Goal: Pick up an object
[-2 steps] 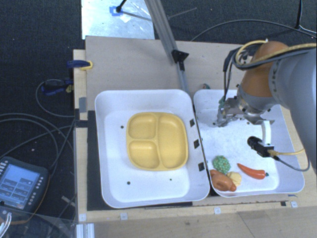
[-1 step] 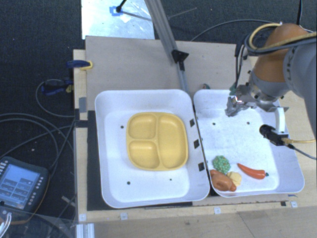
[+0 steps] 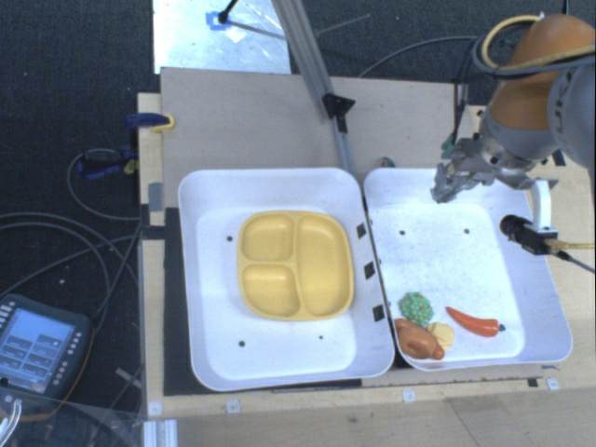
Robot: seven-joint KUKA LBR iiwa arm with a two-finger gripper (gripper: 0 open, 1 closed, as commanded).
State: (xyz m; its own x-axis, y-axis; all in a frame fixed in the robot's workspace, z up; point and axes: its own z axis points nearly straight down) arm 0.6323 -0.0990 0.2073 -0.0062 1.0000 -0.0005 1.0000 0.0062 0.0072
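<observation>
Jaws (image 3: 447, 190) up over back left corner of right bin (image 3: 521, 277), tips dark & blurry, can't tell if open or shut. Toy food bunched at front of that bin: green veg (image 3: 416, 306), brown lump (image 3: 418, 340), red pepper (image 3: 474, 321). Yellow tray (image 3: 295, 264) in left bin (image 3: 209, 250).

Around the yellow divided plate (image 3: 296, 264) the left bin (image 3: 209, 343) floor lies bare. In the right bin (image 3: 535, 277), toys crowd only its near corner.
</observation>
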